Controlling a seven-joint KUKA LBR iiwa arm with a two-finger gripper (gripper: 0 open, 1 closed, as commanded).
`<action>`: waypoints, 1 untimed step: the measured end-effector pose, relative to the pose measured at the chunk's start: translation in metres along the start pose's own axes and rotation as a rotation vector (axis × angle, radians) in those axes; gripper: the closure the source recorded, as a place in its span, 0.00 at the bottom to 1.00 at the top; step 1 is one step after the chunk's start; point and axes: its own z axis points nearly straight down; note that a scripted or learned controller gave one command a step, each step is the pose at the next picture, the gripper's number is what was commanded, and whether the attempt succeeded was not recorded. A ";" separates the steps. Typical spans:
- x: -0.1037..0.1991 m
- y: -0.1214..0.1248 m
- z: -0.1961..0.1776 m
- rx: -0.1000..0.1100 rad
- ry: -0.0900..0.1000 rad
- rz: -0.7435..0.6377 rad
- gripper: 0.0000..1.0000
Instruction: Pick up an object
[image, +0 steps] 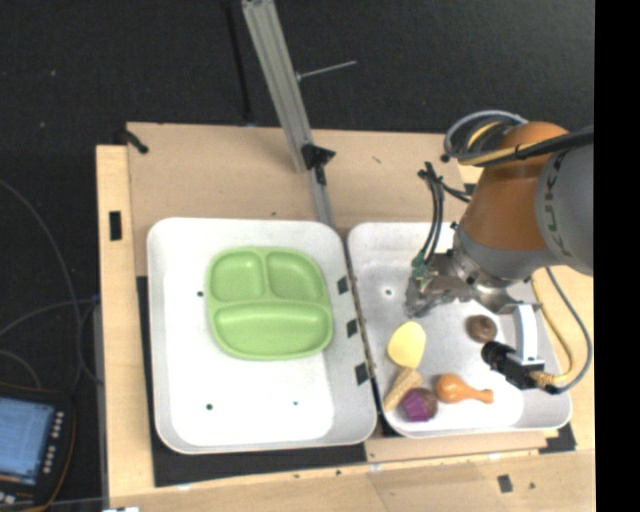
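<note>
Hanging over the right bin, the gripper at the end of the grey and orange arm, low above the white floor near the middle of that bin; fingers too dark and tangled with cables to read as apart or together — cannot tell. Nothing seen between them. Just below the fingers and a little toward the near rim, a pale yellow rounded piece, smooth, lemon-like in tone, close to the tips but whether touching cannot be judged. Further below, a tan wedge leaning against a dark purple round piece, the two touching near the bin's front edge. Right of those, an orange gourd-shaped piece with a narrow neck pointing away from the fingers. To the right of the fingers and slightly lower, a small brown round piece, apart from the yellow one. Well off to the left of the fingers, in the left bin, a light green divided plate with three compartments, lying flat.
</note>
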 end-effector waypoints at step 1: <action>0.049 -0.007 0.000 0.001 0.000 -0.001 1.00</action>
